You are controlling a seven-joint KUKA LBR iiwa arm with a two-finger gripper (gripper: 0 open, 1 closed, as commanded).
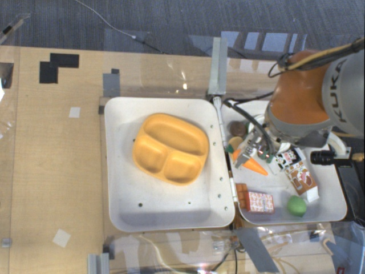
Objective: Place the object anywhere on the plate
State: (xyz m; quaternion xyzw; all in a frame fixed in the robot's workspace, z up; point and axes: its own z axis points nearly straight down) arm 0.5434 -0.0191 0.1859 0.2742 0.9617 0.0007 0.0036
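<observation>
Right now the claw [248, 153] hangs low in the right white bin [331, 210], near that bin's left wall, just above the orange toy carrot [255, 165]. I cannot tell how the claw is set. The yellow plastic plate with three parts [170, 148] sits in the middle of the left white bin [122, 210]. The carrot is thin, so it could slip out. The arm reads "KUK". The small boxes' print is too tiny to read.

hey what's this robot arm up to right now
The arm's pincer is down in the right bin, among small items: a toy carrot, a green ball, a red box. Whether it grips anything is unclear. The yellow divided plate in the left bin has nothing on it yet.
</observation>
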